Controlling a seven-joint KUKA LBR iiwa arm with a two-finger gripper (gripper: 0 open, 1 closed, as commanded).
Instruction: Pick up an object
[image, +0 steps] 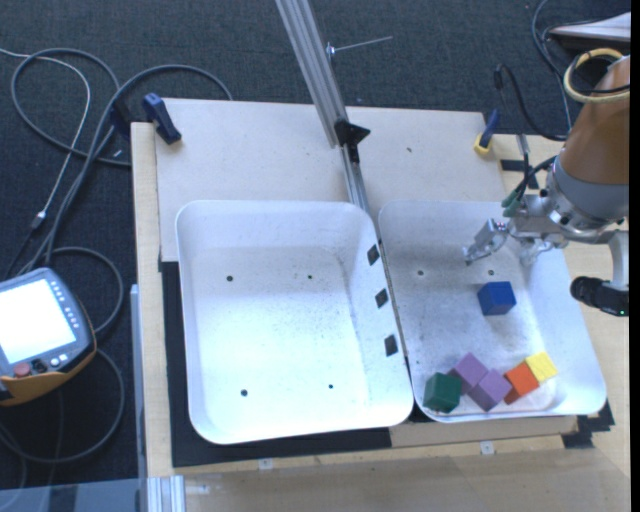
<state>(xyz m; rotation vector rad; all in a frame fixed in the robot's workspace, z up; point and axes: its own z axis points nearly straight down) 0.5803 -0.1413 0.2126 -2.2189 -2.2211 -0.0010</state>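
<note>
Blue cube sits alone in the right bin, roughly mid-bin, a bit toward the right wall, flat on the floor. Nothing touching it.

Gripper hangs over the far part of the right bin, just up and left of the blue cube, apart from it. Fingers point left and slightly down, nothing seen between them. Whether they are spread or closed, cannot tell, too small and blurred at this angle. Arm comes in from the right edge, grey wrist with an orange section above it.

Near right corner of the right bin has a cluster of blocks: green block leftmost, close to the near rim; purple blocks next to it, two of them touching; orange block to their right; yellow block just beyond the orange one, touching it. The cluster is well apart from the blue cube.

Left bin is beside the right bin, floor speckled with dark marks. A metal rail slants down from the far side and ends between the two bins.

Blue clamp at the far left corner of the bench. Yellow and blue clamp at the far right corner. Control tablet lies on the dark floor at left, with cables looping beyond it.
</note>
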